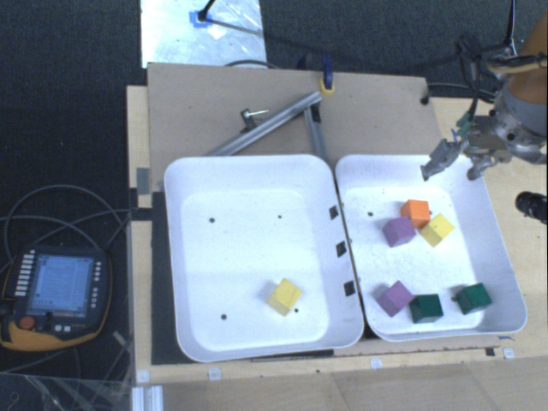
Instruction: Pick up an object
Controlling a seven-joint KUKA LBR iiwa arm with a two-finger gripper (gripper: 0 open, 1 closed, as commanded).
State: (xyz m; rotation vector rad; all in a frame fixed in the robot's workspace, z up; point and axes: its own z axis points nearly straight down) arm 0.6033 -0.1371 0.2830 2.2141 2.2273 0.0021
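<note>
Claw [455, 163] open, holding nothing, over right bin [492, 229] far edge. Small matte cubes inside; smooth white plastic, wood-tone table [377, 101].

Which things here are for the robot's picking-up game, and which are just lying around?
For the job: gripper, open above the right bin; orange block, two yellow blocks, two purple blocks, two green blocks.

Lying about: control pendant, metal rods, foil sheet.
</note>
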